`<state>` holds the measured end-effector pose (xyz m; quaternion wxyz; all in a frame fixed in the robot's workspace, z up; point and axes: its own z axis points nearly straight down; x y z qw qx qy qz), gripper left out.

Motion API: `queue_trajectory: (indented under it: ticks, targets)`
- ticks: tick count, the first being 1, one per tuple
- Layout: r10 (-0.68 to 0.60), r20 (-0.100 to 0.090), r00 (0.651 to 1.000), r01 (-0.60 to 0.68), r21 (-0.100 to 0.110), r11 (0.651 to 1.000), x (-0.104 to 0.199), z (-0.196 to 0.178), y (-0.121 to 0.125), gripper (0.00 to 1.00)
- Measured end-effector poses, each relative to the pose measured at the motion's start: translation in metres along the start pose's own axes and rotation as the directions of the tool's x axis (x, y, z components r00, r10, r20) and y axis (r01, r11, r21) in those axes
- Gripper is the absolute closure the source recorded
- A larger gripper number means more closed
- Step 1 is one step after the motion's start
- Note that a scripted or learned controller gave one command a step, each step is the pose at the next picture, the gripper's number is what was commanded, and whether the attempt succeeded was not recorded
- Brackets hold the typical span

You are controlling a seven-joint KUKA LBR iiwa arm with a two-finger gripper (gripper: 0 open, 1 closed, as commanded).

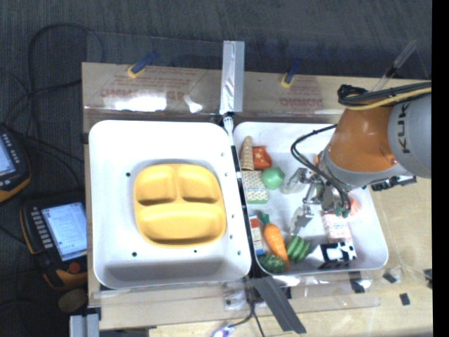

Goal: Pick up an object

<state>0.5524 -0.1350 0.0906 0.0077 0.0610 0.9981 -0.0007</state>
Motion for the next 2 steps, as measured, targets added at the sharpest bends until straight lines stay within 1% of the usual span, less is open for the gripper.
queue_trajectory:
  ticks: [1,2]
  targets:
    - [-0.196,0.001,0.981,0.196,0.004,0.981,-0.001,0.000,0.035,0.00]
    - [-0.260,0.004,0.966,0.260,0.002,0.966,0.048,-0.001,0.025,0.00]
